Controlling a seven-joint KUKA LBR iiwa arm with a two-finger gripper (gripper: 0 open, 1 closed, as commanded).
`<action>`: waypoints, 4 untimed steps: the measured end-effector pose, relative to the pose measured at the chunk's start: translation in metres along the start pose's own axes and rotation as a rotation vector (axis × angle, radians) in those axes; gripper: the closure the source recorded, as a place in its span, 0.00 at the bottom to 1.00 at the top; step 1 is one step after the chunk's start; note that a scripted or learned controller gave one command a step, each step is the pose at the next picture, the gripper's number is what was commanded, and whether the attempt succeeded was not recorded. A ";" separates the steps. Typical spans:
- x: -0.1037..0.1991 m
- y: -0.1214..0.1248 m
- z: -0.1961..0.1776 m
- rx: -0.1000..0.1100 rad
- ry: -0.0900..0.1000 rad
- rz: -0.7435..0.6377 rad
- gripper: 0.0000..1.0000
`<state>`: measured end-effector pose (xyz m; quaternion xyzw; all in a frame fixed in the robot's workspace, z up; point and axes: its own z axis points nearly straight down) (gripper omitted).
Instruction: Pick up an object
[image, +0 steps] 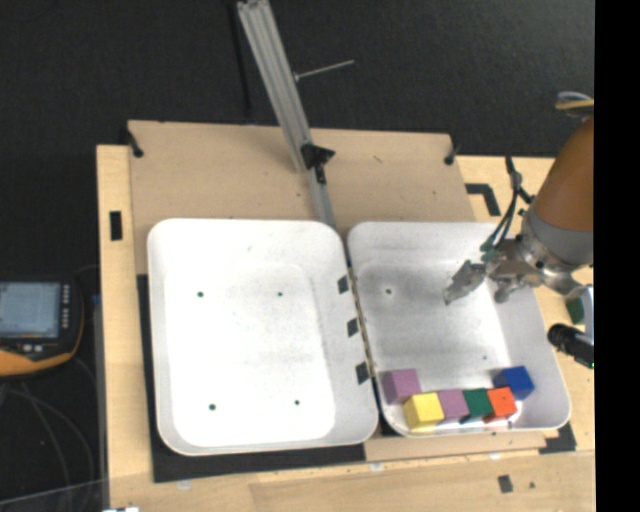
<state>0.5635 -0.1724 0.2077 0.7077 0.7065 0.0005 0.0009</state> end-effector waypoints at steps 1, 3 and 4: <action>-0.002 0.001 -0.011 -0.003 -0.002 0.001 1.00; 0.153 -0.025 -0.035 0.002 0.004 -0.011 1.00; 0.225 -0.020 -0.111 -0.007 0.004 -0.013 1.00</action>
